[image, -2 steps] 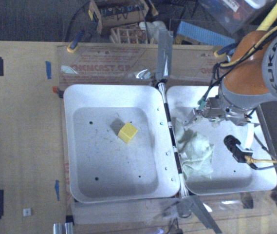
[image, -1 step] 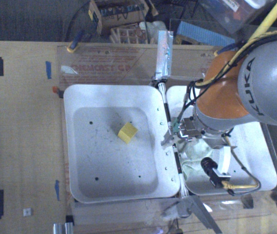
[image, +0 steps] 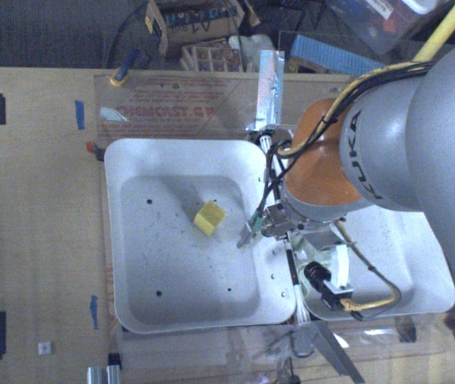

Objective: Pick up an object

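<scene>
Currently the yellow block is lying alone near the middle of the left bin, slightly tilted, with bare white floor all around it. That is leaving plenty of approach room on every side. The gripper is hanging at the bin's right rim, just right of the block and apart from it, near the seam with the right bin. Nothing is sitting between its fingers; whether they are spread or closed I cannot tell. The bulky orange-banded wrist is crowding the rim, so the raised edge is probably the main obstacle.
</scene>
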You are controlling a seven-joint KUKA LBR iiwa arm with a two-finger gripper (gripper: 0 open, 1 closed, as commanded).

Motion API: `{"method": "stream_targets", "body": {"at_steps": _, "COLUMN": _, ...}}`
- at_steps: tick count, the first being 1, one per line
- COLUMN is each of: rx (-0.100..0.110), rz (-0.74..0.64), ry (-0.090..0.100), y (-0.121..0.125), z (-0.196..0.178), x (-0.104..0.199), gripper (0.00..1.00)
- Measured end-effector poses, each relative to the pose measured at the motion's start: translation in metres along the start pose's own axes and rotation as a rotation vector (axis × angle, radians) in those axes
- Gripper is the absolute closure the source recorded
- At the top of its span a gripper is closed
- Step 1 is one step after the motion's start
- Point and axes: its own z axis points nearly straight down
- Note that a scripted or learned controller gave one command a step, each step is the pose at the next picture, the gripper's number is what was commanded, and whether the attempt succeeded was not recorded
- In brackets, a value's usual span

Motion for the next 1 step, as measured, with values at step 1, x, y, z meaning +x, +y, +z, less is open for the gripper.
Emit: {"method": "stream_targets", "body": {"at_steps": 1, "rx": -0.073, "rz": 0.403, "ry": -0.015, "y": -0.0002, "z": 0.0141, "x": 0.0171, "gripper": 0.00}}
